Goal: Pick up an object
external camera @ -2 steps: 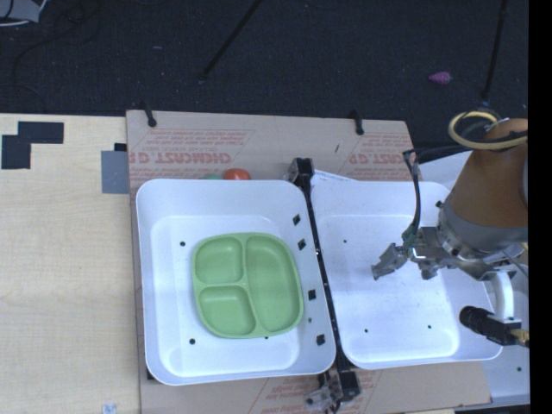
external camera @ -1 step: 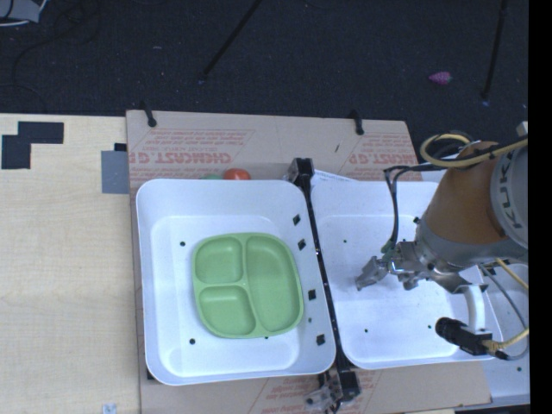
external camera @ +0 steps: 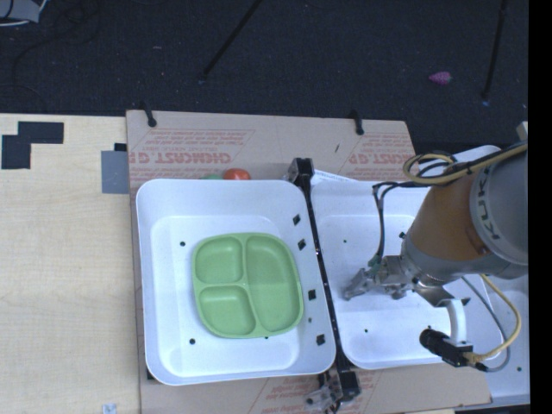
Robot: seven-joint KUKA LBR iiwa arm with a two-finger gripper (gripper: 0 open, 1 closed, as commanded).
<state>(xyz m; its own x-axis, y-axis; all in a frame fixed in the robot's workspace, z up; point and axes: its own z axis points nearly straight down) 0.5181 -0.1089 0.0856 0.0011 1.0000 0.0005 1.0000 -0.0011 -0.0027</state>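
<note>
A dark carpeted floor (external camera: 285,41) lay beyond the cardboard-topped bench (external camera: 259,145), where two shallow white bins sat side by side. The left bin (external camera: 159,231) held a green divided plate (external camera: 247,285) at its centre; a small red-orange object (external camera: 236,175) rested just outside that bin's rim at twelve o'clock. The grey-and-orange arm (external camera: 457,222) reached in from three o'clock over the right bin (external camera: 379,352), its gripper (external camera: 355,287) low near that bin's floor, toward nine o'clock. Whether the jaws were spread or closed could not be told, and nothing was seen between them. A clean pick would likely call for centring over the plate's rim before closing.
</note>
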